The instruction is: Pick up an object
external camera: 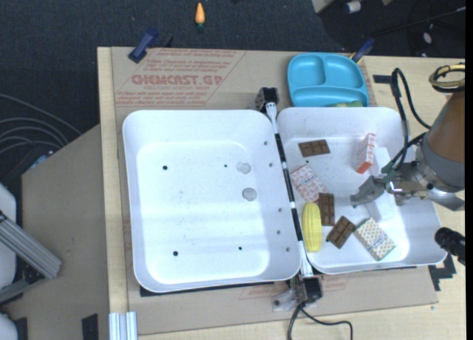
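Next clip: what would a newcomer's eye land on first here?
Probably the bright blue divided tray on the bench behind the right bin, then the yellow corn cob lying along that bin's left wall among brown and patterned packets. The gripper hangs over the right bin's middle, while the left bin looks bare but for two small grey discs.

You are seeing a blue divided plate (pixel 327 78) sitting behind the bins (an orange carrot toy (pixel 199 13) is lying beyond).

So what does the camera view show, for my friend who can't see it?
A robot gripper hangs over the right white bin, among small snacks and a yellow corn cob. Two coins lie in the left bin.
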`<state>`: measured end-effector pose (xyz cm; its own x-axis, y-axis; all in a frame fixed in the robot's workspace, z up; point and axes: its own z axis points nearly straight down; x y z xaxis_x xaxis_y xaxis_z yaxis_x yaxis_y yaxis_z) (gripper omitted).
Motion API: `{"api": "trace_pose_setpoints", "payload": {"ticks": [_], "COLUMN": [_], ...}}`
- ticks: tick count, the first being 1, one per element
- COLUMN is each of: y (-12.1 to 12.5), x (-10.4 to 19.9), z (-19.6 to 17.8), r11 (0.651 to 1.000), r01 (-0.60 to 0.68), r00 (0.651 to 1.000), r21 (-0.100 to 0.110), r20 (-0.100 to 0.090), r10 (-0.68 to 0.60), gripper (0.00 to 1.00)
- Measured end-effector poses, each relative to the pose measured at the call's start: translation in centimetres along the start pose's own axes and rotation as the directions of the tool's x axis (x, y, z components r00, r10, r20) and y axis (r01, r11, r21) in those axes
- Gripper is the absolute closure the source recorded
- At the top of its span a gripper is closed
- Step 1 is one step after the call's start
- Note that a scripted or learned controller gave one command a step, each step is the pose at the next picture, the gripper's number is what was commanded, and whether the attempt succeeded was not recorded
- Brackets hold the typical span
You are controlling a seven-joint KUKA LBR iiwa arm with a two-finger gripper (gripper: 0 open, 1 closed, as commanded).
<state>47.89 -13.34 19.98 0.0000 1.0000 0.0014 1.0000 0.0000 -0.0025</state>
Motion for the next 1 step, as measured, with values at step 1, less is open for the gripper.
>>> {"api": "trace_pose_setpoints", "payload": {"ticks": [1], "y": [4.54], "x": [1.68], "z": [11.49], "r11": [1.0], "r01": [0.0], "r00": [1.0], "r21": [-0.002], "r20": [0.001], "r10": [0.0], "gripper": [0.0]}}
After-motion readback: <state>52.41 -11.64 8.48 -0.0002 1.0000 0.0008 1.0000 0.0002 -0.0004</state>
